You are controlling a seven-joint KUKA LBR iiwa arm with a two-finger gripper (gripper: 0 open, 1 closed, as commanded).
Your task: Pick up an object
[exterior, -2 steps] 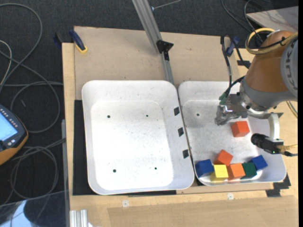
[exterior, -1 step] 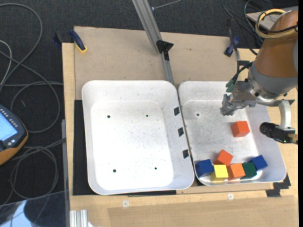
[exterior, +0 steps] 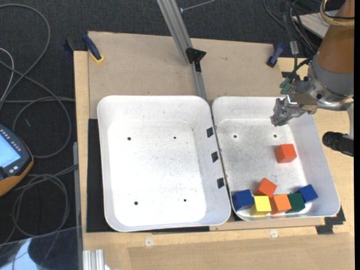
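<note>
My gripper hangs over the back part of the right bin, reaching in from the right. Nothing shows between its fingers. An orange block lies alone in the bin, a short way in front of the gripper. Along the bin's front edge sits a cluster of blocks: a blue one, a yellow one, an orange one, another orange one, a green one and a second blue one.
The left bin stands beside the right one, with black clips along the shared rim. A metal pole slants over the bench at the back. Blue clamps hold the board's far corners.
</note>
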